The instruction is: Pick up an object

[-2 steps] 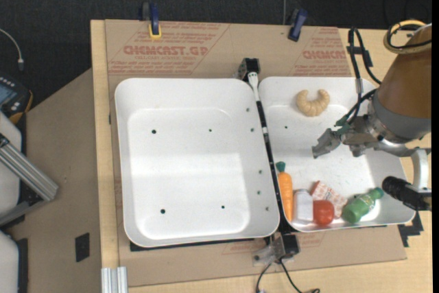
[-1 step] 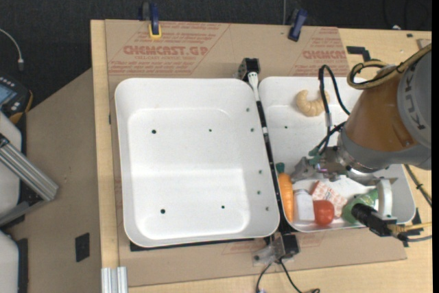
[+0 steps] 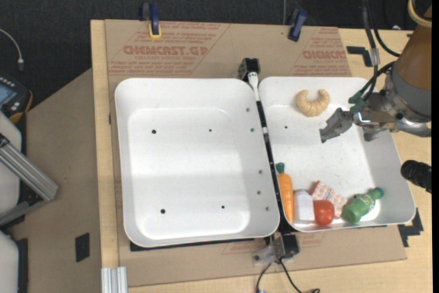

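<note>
Camera view from above, looking down at a slant: we see a tan cardboard-covered bench (image 3: 206, 44) printed with red lettering, held at its upper edge by two blue clamps (image 3: 152, 17). On it sit two shallow white plastic bins side by side, touching along a dark seam at the centre of the frame. The left white bin (image 3: 137, 147) takes up the middle and left of the picture and shows a few small dark dots on its floor. The right white bin (image 3: 384, 154) holds all the loose objects. A pale tan croissant-shaped toy (image 3: 313, 102) lies near its upper edge. Along its lower edge, from left to right, we see an orange toy carrot with a green top (image 3: 285, 192) lying just beside the seam, a small white and yellow block (image 3: 303, 205), a red and white packet (image 3: 328, 191), a round red toy like a tomato (image 3: 324, 213) and a green plastic bottle lying on its side (image 3: 361, 206); these are crowded close together. The grey arm with its orange-brown band (image 3: 418, 72) enters from the right edge. Its dark two-finger gripper (image 3: 334, 128) hangs over the right bin, below and to the right of the croissant and apart from it, well above the lower cluster. We cannot tell whether it is open or closed, and we see nothing held in it.
</note>
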{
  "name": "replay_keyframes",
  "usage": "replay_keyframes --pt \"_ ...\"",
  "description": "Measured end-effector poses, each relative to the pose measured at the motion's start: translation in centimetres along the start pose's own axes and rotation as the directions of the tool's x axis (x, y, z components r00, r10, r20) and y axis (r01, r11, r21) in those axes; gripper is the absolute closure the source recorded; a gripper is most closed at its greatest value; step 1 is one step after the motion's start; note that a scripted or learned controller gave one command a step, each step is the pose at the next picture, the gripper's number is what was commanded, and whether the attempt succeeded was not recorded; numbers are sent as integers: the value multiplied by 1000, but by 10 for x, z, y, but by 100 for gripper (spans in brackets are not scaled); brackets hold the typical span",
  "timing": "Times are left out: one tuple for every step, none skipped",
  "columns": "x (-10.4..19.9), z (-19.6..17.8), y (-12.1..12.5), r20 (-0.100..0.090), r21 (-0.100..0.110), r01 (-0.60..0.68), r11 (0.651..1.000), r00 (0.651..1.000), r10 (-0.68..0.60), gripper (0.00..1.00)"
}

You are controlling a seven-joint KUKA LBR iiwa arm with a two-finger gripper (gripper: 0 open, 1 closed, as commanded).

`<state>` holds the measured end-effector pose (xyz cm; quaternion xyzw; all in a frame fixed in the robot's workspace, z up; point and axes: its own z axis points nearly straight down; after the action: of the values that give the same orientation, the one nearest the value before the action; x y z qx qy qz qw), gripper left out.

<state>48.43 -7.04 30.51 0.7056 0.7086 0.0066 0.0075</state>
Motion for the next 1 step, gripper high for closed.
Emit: replay_keyframes --pt "77 127 -10 -5 34 2 999 1000 -2 0"
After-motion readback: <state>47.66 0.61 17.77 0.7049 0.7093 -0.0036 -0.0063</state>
